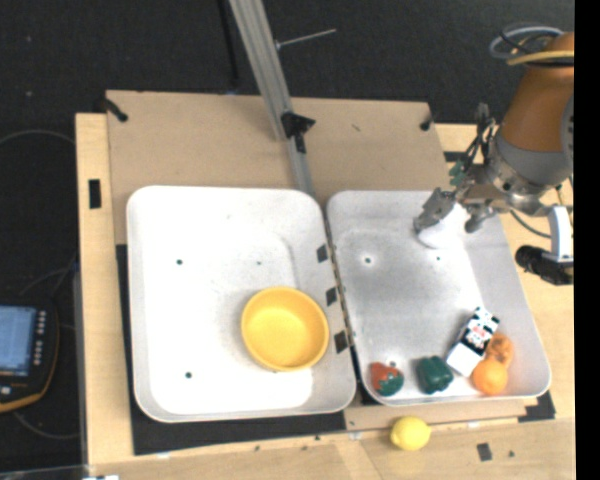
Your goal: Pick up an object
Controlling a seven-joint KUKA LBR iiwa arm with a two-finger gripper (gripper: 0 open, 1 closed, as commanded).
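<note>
I'm looking down at a slant on the counter w/ two shallow white bins side by side. My arm, grey w/ an orange band, comes in from the right, and its pincer hangs over the far right corner area of the right bin. The two fingers are spread apart, released, w/ nothing between them.

All objects sit well apart from the pincer, toward the near edge. Along the right bin's near wall, below the pincer: a red item, a dark green item, a white and black box, and an orange fruit just beside the box; a second orange piece touches the box's right side. A yellow lemon lies outside the bins on the counter, beyond the near wall.

To the pincer's left and nearer the camera, a yellow bowl rests upright in the left bin.
</note>
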